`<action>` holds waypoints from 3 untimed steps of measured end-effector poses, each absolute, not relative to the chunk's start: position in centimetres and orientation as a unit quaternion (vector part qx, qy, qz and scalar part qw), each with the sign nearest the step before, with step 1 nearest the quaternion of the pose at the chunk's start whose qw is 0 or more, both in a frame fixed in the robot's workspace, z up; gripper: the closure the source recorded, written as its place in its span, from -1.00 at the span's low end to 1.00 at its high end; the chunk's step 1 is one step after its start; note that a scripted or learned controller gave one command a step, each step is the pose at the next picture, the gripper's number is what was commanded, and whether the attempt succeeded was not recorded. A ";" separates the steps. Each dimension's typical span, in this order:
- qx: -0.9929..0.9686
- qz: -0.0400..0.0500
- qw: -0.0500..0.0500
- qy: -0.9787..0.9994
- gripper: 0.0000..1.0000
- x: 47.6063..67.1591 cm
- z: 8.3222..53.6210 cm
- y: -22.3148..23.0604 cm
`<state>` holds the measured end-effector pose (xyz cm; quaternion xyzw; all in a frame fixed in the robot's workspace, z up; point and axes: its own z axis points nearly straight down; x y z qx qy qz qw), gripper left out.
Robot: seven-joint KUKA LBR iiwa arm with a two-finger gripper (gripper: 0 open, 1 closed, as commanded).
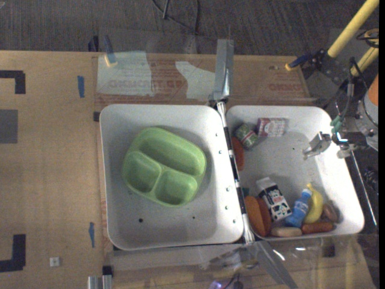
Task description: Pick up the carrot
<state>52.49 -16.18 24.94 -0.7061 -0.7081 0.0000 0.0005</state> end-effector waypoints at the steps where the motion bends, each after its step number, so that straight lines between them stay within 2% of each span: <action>1: -0.727 0.000 0.001 -0.687 -1.00 53.1 16.5 -14.8; 2: -0.669 0.000 0.001 -0.743 -1.00 49.8 16.8 -17.5; 3: -0.705 0.000 -0.002 -0.709 -1.00 52.5 20.6 -20.5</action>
